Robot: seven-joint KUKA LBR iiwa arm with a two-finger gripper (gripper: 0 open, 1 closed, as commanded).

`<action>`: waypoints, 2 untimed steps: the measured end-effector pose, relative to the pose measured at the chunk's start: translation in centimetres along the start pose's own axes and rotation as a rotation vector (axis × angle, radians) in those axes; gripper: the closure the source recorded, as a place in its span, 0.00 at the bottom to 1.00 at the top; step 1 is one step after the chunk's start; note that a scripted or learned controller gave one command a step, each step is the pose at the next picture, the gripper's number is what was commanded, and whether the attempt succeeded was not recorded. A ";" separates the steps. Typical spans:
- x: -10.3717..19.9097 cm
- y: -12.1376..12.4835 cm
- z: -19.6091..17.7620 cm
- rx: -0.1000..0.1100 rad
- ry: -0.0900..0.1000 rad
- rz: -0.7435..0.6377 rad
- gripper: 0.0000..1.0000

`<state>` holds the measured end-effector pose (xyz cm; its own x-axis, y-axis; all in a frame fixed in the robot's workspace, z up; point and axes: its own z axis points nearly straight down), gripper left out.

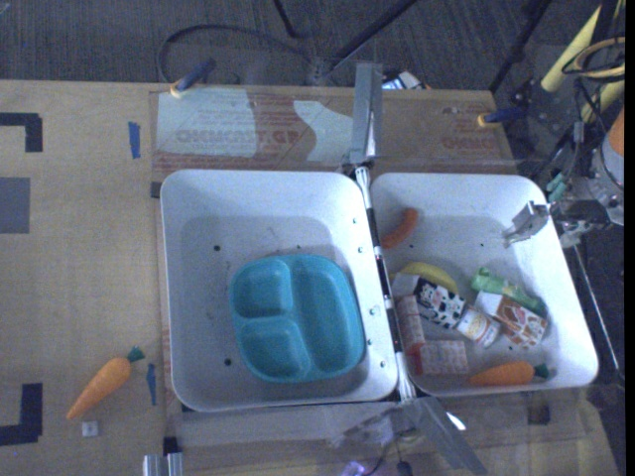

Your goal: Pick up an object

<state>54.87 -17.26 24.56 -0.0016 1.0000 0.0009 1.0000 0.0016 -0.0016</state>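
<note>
Open floor (466, 221) behind clustered toys (466, 325)

Grey metal hand (526, 223) of angular build, pale and light-catching along its edges, carried on a darker wrist block. Small teal-green fittings at the wrist. Dark cables looped about the wrist section, with further black leads trailing off behind. Orange band on the arm (613, 162) above the wrist, cut by the frame edge. Pale grey arm casing below that band. Screws and markings too small to make out.
</note>
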 end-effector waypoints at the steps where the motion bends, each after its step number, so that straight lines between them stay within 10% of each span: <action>1: 1.9 -0.9 12.7 -0.023 -0.010 -0.183 0.00; 2: 2.6 6.7 16.0 -0.004 -0.002 -0.015 0.00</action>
<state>61.50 -14.63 8.57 -0.0163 0.9999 -0.0007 0.9999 0.0163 0.0027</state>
